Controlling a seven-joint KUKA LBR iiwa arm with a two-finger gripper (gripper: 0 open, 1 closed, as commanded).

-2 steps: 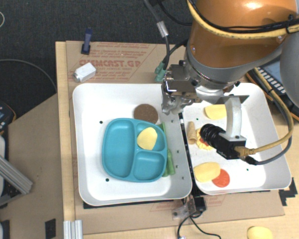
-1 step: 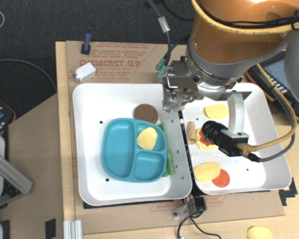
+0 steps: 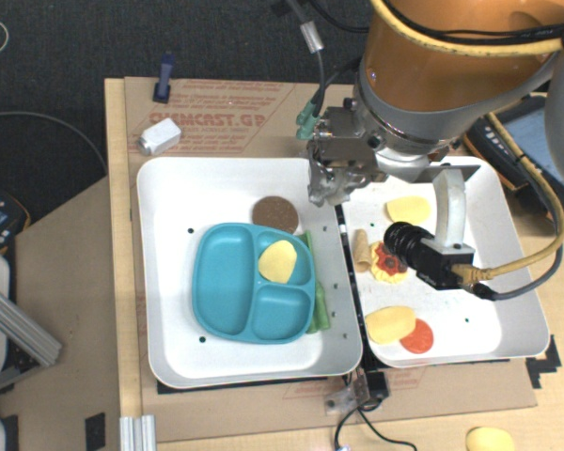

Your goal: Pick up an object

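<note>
Overhead, gripper (image 3: 327, 188) poised at far end of ridge between left bin (image 3: 160, 252) and right bin (image 3: 517, 318); open or closed: cannot tell. Blue divided tray (image 3: 227, 285) in left bin, yellow piece (image 3: 278, 261) in its far-right compartment. Brown disc (image 3: 275, 213) just beyond tray. Yellow, red food pieces (image 3: 399, 327) in right bin.

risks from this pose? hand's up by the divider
1. The hand hangs over the rims where the left bin meets the right bin; going down here could strike the rims.
2. Nearest items, the brown disc and green strip, lie flat, so they may slip.
</note>
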